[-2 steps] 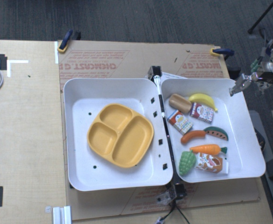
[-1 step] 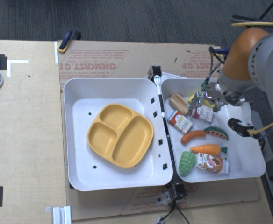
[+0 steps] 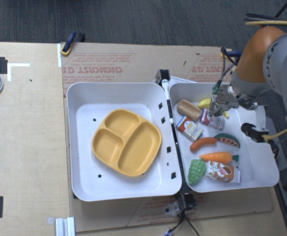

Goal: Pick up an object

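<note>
Well, the gripper (image 3: 216,113) hung low in the right bin (image 3: 261,173) beside the banana (image 3: 204,103); its grip I couldn't tell

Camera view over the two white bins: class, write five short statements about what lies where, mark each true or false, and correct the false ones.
1. The yellow divided plate lies in the left bin. True.
2. The toy carrot lies on the yellow divided plate. False: it lies in the right bin, among the other toy food.
3. The gripper is down over the right bin, near the banana. True.
4. The green bumpy toy sits at the far edge of the right bin. False: it sits near that bin's front left corner.
5. The yellow divided plate has one single compartment. False: it has three.
</note>
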